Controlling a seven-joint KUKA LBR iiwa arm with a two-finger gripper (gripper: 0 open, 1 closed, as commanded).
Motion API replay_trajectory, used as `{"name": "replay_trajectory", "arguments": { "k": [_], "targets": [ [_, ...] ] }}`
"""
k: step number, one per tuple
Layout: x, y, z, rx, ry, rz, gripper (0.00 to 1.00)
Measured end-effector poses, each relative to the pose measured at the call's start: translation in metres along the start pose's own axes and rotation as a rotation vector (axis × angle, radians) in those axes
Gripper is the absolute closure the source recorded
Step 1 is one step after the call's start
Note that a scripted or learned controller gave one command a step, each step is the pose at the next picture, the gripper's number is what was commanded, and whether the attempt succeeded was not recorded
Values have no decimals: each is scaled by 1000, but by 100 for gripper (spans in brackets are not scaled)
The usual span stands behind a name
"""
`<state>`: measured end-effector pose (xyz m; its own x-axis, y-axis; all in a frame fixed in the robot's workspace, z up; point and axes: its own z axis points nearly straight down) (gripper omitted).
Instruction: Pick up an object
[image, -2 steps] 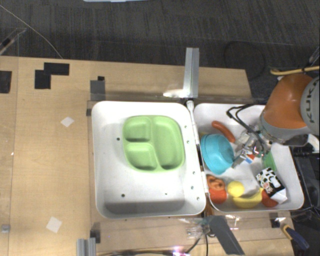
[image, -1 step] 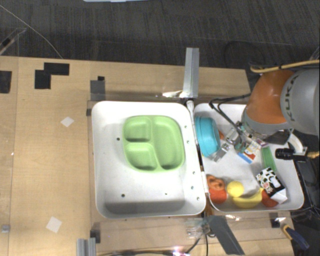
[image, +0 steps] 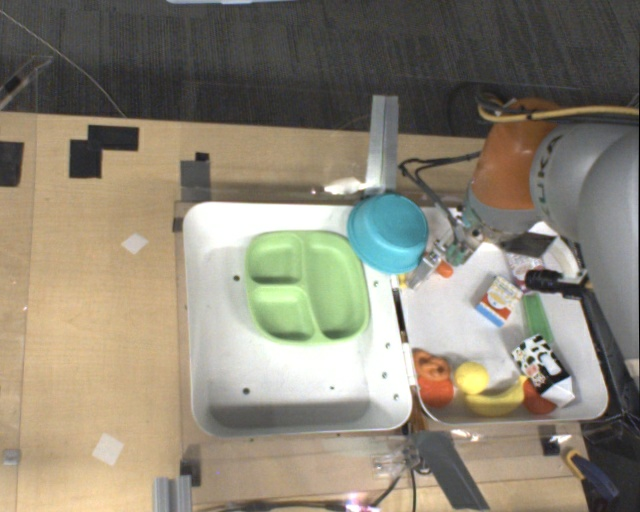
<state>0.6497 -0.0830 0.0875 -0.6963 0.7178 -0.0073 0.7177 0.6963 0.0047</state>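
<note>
A blue bowl (image: 388, 232) hangs upside-down over the divider between the two bins, at the back corner of the left bin (image: 215, 330). My gripper (image: 432, 260) is at the bowl's right rim and is shut on that rim. The grey arm with its orange band (image: 510, 170) reaches in from the right above the right bin (image: 450, 320). A green divided plate (image: 305, 285) lies flat in the middle of the left bin, just left of and below the bowl.
The right bin holds a small carton (image: 497, 300), a green stick (image: 538, 318), a cow-patterned object (image: 535, 360), a lemon (image: 472, 378), a banana (image: 497, 403) and an orange fruit (image: 433, 372). A metal post (image: 384, 140) stands behind the bins.
</note>
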Motion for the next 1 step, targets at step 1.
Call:
{"name": "replay_trajectory", "arguments": {
  "k": [1],
  "targets": [
    [32,-46,-2,-2,-1,53,0]
  ]
}}
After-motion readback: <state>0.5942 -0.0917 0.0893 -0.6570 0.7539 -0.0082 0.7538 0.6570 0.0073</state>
